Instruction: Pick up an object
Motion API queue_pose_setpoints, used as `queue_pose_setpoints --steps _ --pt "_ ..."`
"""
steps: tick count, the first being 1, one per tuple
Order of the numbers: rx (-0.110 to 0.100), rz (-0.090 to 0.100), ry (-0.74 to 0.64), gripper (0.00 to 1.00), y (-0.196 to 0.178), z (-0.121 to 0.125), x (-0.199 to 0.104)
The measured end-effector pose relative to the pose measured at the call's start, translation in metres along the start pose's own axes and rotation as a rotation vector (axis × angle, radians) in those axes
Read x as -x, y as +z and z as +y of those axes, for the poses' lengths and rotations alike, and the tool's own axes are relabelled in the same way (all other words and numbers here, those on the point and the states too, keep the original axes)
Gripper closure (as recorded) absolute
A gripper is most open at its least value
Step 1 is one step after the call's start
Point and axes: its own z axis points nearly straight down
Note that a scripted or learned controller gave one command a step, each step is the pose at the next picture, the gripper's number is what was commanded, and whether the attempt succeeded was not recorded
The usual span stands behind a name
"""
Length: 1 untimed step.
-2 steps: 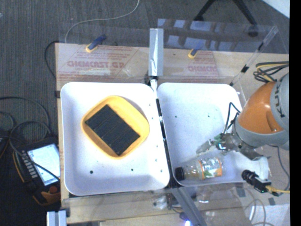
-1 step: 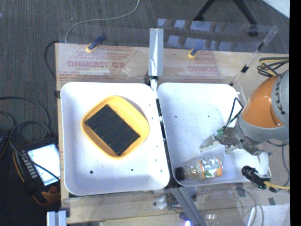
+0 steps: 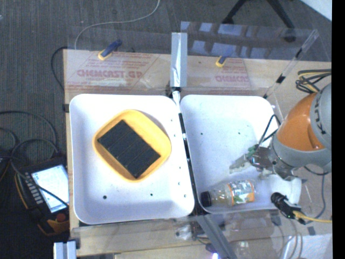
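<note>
Left shallow white plastic bin (image 3: 86, 198): one yellow rounded-square dish with a flat dark ribbed rectangular pad in it (image 3: 132, 145), sits roughly mid-bin, slightly toward the far edge, rotated so its corners point at the bin walls. Not touched by anything.

Right shallow white plastic bin (image 3: 226, 112): clear plastic bottle with black cap and orange label (image 3: 228, 193) lies on its side along the near edge, cap end pointing at the near-left corner, by the divider between the bins. Body runs parallel to the near wall, touching or just beside it.

Grey arm with orange band (image 3: 304, 131) comes in over the right edge of the right bin. Gripper (image 3: 253, 158) is low over the right half of that bin, just beyond the bottle on its far side, near it but apart. Nothing visible between the fingers. Whether they're spread or closed: can't tell, the tip is too small and cluttered at this angle.

Behind the bins: brown board with red lettering (image 3: 116, 73) under clear sheet.
</note>
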Motion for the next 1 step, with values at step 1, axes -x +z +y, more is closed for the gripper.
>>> queue_pose_setpoints --steps 1 --pt "-0.016 -0.003 -0.258 0.00 -0.0302 -0.0077 -0.0091"
